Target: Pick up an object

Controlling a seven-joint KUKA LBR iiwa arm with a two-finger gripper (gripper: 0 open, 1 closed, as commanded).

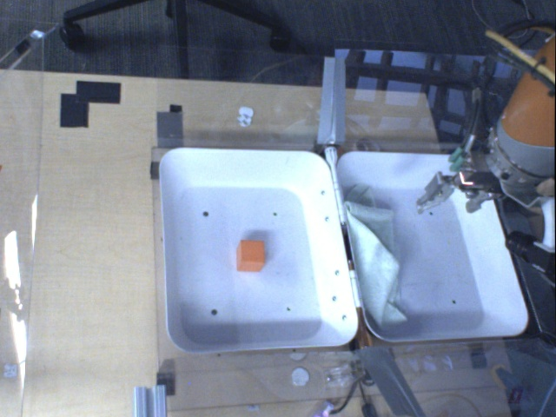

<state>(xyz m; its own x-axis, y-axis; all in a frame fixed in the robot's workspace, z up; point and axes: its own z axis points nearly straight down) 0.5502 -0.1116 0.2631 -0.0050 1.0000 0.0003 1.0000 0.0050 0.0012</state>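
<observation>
Orange cube (251, 255) sits mid-floor of left bin (174, 233), well apart from gripper (432, 197). Gripper hangs over right bin (508, 311), far right side, nothing between fingers, can't tell if released or clenched. Pale cloth (375, 254) bunched against right bin's left wall

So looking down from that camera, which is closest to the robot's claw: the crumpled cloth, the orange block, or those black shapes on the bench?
1. The pale cloth, in the right bin with the end effector, crumpled against that bin's left wall.
2. The orange block, in the middle of the left bin.
3. The black shapes, on the bench's far left, beyond both bins.
</observation>
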